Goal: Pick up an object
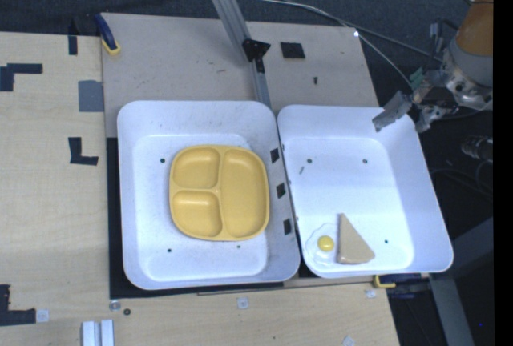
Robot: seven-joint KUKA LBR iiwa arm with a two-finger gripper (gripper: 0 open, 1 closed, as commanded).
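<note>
A yellow three-compartment plate [219, 192] lies in the left bin [140, 128]. In the right bin [353, 152], near the front edge, a tan wedge-shaped piece [351, 241] rests beside a small white fried-egg toy with a yellow yolk [324, 243]. My gripper [407, 116] hangs over the far right corner of the right bin, well away from both items. Its two fingers stand apart, open, with nothing between them.
A grey metal bar [227, 4] slants across the bench behind the bins, ending at a black clamp [256, 49]. Cables run over the dark floor at the back. A blue and yellow clip [107, 34] sits at the board's far left corner.
</note>
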